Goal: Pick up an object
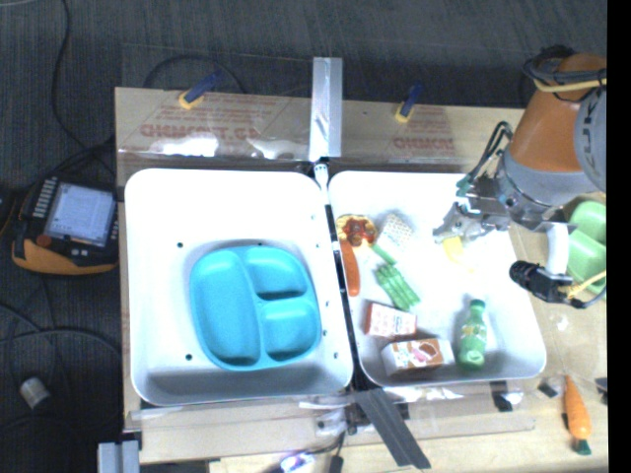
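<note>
My gripper [461, 223] hangs over the upper right part of the right bin [434, 187], and from this slanted overhead angle I cannot tell how it is set, nor can I see anything caught in it. Just below it on the bin floor lies a small yellow piece [453, 248], the nearest thing to me and the one I judge I am going for; it is too small to read its shape or which way it runs. It looks light and rigid, probably smooth plastic, so I would close across its narrowest width and expect it to skid on the white floor if I come down off-centre. Should that fail, the green bottle [472, 333] near the lower right corner is a clearer target: its long axis runs nearly top to bottom in the picture, cap toward the far side, and its rounded, likely slick body wants a hold across the middle, square to that axis. The two small cartons [402, 337] beside it look stiff and light, with flat faces that suit my pads. The bunch of green sticks [396, 286] lies on a diagonal, upper left to lower right. The left bin [158, 205] holds a blue divided tray [254, 304], well apart from me.
</note>
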Tool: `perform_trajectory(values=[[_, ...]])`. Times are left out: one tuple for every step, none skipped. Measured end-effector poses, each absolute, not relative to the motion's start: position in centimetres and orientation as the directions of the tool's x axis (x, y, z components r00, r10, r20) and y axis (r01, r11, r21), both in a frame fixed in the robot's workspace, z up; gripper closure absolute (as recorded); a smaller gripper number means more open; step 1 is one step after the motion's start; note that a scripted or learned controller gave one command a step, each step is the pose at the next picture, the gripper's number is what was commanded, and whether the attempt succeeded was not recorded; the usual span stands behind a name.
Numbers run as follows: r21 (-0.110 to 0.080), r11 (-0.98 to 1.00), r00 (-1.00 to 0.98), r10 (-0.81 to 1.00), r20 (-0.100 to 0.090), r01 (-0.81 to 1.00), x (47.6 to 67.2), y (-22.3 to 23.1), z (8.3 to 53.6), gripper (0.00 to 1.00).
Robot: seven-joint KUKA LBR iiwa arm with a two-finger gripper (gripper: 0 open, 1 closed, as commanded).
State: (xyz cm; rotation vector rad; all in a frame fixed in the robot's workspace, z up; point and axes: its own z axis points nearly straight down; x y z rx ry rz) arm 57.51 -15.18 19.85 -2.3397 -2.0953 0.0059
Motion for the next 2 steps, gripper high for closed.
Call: perform_trajectory(values=[[-0.005, -0.131, 0.131, 0.991, 0.001, 0.991, 56.5, -10.6, 20.7, 1.0], [-0.002, -0.085, 0.085, 0.996, -0.003, 0.996, 59.7, -12.3, 31.1, 1.0]])
